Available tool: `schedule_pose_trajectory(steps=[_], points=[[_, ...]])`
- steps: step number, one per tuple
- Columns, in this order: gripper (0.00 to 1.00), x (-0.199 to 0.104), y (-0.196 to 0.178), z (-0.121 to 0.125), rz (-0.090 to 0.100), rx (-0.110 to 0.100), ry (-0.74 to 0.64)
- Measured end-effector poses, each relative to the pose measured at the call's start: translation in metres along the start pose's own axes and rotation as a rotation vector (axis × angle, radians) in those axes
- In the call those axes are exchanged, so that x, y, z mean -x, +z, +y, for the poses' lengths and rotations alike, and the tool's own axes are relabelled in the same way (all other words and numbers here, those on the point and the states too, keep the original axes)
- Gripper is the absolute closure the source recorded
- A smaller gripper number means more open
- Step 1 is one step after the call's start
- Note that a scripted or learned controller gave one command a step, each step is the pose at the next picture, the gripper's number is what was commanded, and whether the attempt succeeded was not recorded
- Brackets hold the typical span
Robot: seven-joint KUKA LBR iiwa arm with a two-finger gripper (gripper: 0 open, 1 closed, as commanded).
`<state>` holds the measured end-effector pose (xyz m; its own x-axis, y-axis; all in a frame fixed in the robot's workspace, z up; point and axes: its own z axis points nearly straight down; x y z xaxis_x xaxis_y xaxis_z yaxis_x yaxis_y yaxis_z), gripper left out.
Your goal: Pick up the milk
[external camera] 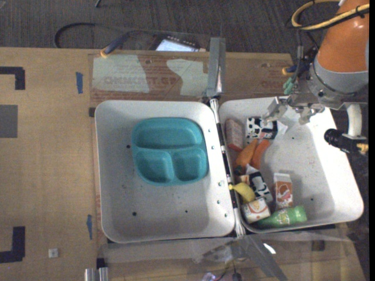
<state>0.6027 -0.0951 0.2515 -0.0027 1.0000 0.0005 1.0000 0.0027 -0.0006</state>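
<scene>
Dark carpeted floor (176, 4) behind; in front, a broad tan wooden worktop (47, 157) marked with black and blue tape. On it, two shallow white plastic bins side by side: left bin (117, 215) carrying a teal three-compartment plastic tray (170, 150); right bin (328, 180) crowded along its left wall with toy groceries.

Grey arm with orange band (345, 34) reaching in from the right, hand (291, 109) poised over the right bin's far edge. Impossible to tell how far apart its parts stand; nothing seen in its grip.

Likely the approach step, pick not yet made. Probable target: the small cow-patterned black-and-white milk carton (254, 127) near the bin's far left, just beside the hand. A second cow-patterned carton (259, 187) lying lower down, among a yellow banana (242, 191), an orange carrot (253, 152), a small orange-and-white juice box (283, 190) and a green plastic bottle (286, 216). Next move, by judgement: shift left, descend squarely over the carton, clear of the carrot.

No lettering legible on any package; faint, unreadable print on the pale taped sheet (152, 75) behind the bins.
</scene>
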Motion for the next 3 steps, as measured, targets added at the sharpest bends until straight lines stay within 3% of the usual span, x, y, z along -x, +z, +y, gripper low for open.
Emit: schedule_pose_trajectory(steps=[1,2,3], points=[[0.00,0.012,0.103,0.043,-0.001,0.015,-0.038],[0.00,0.000,0.108,-0.017,0.000,0.001,-0.135],[0.00,0.034,0.146,-0.056,-0.004,0.026,-0.247]])
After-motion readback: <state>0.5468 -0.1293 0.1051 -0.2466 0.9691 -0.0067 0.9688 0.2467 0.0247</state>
